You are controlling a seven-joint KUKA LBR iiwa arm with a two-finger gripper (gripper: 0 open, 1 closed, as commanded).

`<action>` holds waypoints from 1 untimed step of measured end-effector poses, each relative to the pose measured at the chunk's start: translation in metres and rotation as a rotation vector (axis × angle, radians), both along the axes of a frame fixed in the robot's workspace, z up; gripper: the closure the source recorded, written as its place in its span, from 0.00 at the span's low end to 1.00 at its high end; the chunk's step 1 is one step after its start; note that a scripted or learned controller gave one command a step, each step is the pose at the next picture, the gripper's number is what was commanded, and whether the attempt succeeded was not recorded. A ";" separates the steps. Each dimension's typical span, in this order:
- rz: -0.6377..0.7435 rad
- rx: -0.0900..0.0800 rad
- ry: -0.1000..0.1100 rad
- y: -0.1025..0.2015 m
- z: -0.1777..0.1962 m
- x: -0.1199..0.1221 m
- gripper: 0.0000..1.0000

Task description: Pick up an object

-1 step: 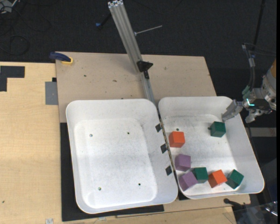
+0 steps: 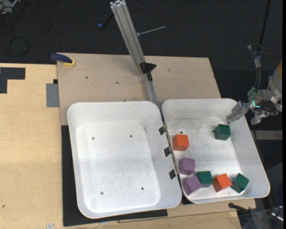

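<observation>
**Clearly nothing lifted yet**

The grey two-finger gripper [image 2: 241, 110] hangs at the right-hand white plastic bin's [image 2: 206, 104] far right rim, fingers slightly apart and holding nothing. A dark green cube [image 2: 222, 132] sits just beside them, well apart from the rest. The pick looks unstarted to me. An orange cube [image 2: 181, 141] lies alone near the divider; the near corner crowds purple, green and orange blocks together. The left-hand white bin [image 2: 81, 113] offers open floor.

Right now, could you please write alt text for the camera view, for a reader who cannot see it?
The gripper hovers at the right bin's upper right rim, just above a green cube. Six more cubes, orange, purple and green, lie nearer the front, beside the left bin.
</observation>
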State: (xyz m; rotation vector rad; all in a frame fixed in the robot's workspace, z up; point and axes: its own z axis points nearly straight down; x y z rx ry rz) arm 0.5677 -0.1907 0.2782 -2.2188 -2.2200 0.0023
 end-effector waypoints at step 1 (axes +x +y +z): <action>-0.001 0.002 0.005 0.002 -0.054 -0.011 0.00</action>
